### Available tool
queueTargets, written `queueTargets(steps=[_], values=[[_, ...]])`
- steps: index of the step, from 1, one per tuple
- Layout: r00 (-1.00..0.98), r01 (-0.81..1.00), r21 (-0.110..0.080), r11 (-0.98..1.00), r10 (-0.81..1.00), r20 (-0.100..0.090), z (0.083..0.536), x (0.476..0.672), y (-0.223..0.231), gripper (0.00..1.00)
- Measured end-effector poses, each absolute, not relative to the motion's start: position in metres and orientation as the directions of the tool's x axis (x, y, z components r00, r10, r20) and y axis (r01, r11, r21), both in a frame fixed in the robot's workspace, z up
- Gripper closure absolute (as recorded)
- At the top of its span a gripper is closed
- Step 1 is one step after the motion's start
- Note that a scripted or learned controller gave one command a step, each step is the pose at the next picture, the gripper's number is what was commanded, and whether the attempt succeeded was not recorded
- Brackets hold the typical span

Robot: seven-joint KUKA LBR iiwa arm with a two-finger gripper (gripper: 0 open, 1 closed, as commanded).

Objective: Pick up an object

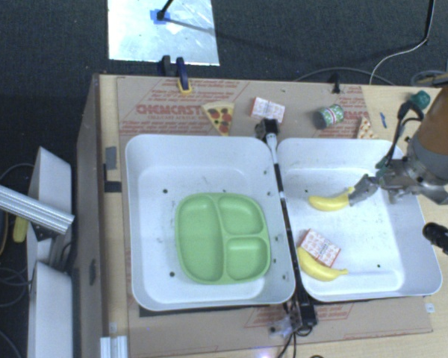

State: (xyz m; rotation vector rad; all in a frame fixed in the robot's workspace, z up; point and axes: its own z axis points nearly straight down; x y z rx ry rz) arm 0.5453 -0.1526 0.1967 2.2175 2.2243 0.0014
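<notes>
The gripper (pixel 362 189) sits low in the right bin (pixel 411 278), at the right tip of a banana (pixel 328 201) near the bin's centre, probably lined up for a grab. Whether it is spread or pinching, I cannot tell. A second banana (pixel 319 268) lies by the near edge under a small red-and-white packet (pixel 320 247).

Two white bins (pixel 145 155) sit on a tan board (pixel 172 107) printed with red lettering. One holds a pale green divided plate (pixel 222 237); the other holds two yellow bananas (pixel 328 201) and a red-and-white patterned packet (pixel 320 247).
</notes>
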Motion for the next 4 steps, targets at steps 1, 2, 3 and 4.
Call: queueTargets(steps=[1, 2, 3, 4], values=[[-0.003, 1.0, 0.002, 0.003, 1.0, 0.0, 0.084, 0.57, -0.114, 0.0], [-0.004, 1.0, 0.004, 0.004, 1.0, -0.001, 0.085, 0.629, -0.14, 0.0], [-0.005, 1.0, 0.005, 0.005, 1.0, -0.001, 0.129, 0.648, -0.151, 0.0], [-0.005, 1.0, 0.004, 0.005, 1.0, -0.001, 0.086, 0.654, -0.141, 0.0]])
